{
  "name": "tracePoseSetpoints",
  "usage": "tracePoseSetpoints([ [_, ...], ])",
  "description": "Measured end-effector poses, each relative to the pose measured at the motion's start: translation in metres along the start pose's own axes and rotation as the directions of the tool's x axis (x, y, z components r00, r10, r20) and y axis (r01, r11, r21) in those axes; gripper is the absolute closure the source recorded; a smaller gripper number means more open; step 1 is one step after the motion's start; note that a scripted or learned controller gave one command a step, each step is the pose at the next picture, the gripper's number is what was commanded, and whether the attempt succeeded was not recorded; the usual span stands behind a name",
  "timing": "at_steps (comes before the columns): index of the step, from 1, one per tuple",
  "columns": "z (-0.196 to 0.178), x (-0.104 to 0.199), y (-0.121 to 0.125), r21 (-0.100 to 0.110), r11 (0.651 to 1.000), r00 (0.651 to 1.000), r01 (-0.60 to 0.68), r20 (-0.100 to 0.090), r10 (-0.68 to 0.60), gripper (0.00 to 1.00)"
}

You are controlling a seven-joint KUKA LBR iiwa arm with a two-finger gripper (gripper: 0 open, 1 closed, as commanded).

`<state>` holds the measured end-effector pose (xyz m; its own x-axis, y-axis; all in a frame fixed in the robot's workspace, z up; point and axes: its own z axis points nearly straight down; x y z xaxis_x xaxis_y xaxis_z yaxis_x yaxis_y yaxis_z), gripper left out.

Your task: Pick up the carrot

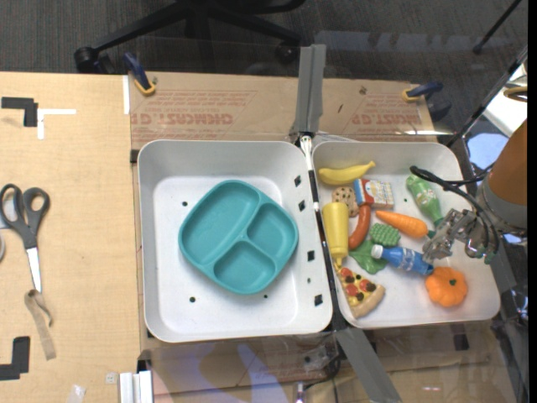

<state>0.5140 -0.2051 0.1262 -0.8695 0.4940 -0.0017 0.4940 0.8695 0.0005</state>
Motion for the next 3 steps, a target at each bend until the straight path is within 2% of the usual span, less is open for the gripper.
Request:
tracePoseSetpoints([
  [1,0.034,-0.019,0.030,0.001,0.874,0.874,-0.486,0.001,0.486,1.00],
  [2,0.032,-0.061,0.091,0.001,0.691,0.691,-0.723,0.001,0.723,1.00],
  [3,0.032,-0.061,0.092,0.002,0.691,0.691,-0.723,-0.001,0.723,0.00],
])
